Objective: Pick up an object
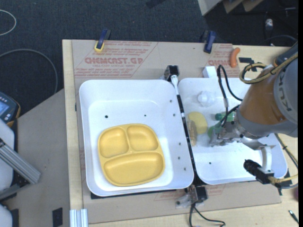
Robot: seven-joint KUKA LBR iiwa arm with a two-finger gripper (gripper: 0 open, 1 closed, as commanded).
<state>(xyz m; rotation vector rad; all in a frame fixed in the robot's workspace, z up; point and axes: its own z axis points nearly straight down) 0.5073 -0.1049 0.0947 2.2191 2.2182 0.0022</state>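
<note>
My gripper (pixel 218 139) is low in the right bin (pixel 227 171), near its middle, with the grey and orange arm coming in from the right. Just left of it lies a pale yellow rounded object (pixel 197 125), close to the bin's left wall. A small green object (pixel 219 117) peeks out right beside the gripper's upper side, partly hidden by the wrist. A small clear, whitish object (pixel 205 98) rests toward the bin's far side.
The left bin (pixel 123 96) holds a yellow divided plate (pixel 131 153) in its near half. A black rail (pixel 182 117) runs between the two bins. Cables loop over the right bin's far edge. Clamps hold the cardboard base at the back.
</note>
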